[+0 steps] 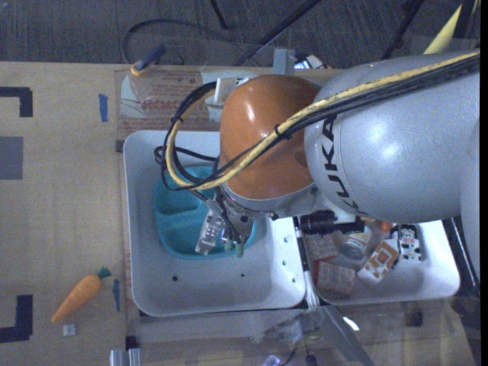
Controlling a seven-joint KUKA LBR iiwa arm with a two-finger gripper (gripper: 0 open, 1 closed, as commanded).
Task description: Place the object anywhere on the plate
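**Inspector:** Pale wooden bench [61, 204], two white bins side by side, dark floor beyond the far edge. Start at the tool.

**Assistant:** The gripper [223, 239] hangs over the teal plate [171, 219], above its right-hand part. From this angle I cannot tell whether it is spread or closed, nor whether anything sits in it.

**Inspector:** The plate?

**Assistant:** It lies in the left bin [213, 292], towards the far half. It has raised dividers, and the wrist hides its right side.

**Inspector:** Above the tool?

**Assistant:** The orange band [259, 136], then the grey arm [396, 143] coming in from the right. Yellow and black cables [183, 128] loop from the band out over the left bin's far edge.

**Inspector:** Where are the task's things?

**Assistant:** Small objects lie in the right bin [427, 280], well apart from the plate: a white-and-orange piece [379, 261], a red-patterned piece [335, 277] beside it, and a small white figure [409, 242]. The arm covers the bin's far part. I cannot tell which one the task means.

**Inspector:** Outside the bins?

**Assistant:** A toy carrot [76, 297] lies on the bench, left of the left bin, its green end nearest the bin. A strip of blue tape [103, 107] sits on the bench's far part.
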